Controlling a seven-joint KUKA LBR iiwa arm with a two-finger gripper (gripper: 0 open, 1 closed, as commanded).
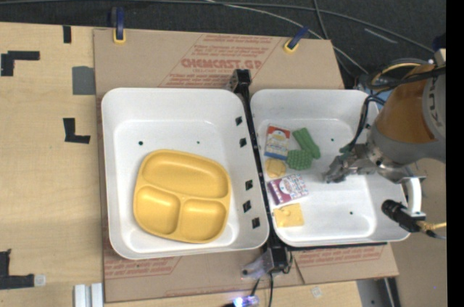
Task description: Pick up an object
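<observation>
In the right bin [326,106] lie several small items along its left side: a white and red packet [277,141], a green textured piece [304,149], a yellow round piece [275,168], a pink and white packet [288,189] and a yellow square piece [288,215]. My gripper [336,171] hangs low over the bin's middle right, to the right of the green piece and apart from every item. Nothing shows between its dark fingers.
The left bin [116,117] holds a yellow three-compartment tray [181,195]. A black divider [250,160] runs between the bins. The arm's orange band [402,117] and grey body cover the right bin's right edge. Cables cross the dark bench behind.
</observation>
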